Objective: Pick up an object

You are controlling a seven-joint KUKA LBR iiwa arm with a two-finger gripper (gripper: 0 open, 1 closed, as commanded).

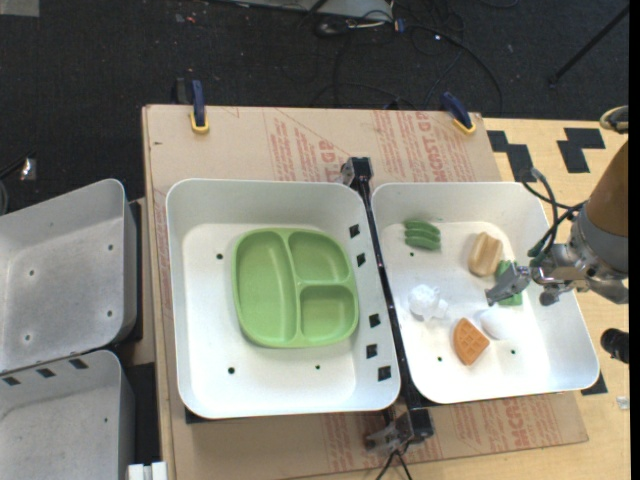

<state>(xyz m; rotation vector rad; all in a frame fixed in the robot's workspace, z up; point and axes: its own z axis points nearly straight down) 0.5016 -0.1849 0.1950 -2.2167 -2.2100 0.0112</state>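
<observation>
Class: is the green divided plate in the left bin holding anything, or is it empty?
Empty. The green divided plate lies flat in the left bin, and all three compartments show bare green.

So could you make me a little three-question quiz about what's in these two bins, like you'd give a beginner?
1. True or false: the green divided plate lies in the right bin.
2. Which thing lies nearest the gripper?
A. the green plate
B. the small dark green piece
C. the orange waffle-like piece
3. Fill in: the green bean-shaped item sits near the right bin's ____ left corner (far or near).

Key:
1. False; it lies in the left bin.
2. B
3. far
</observation>
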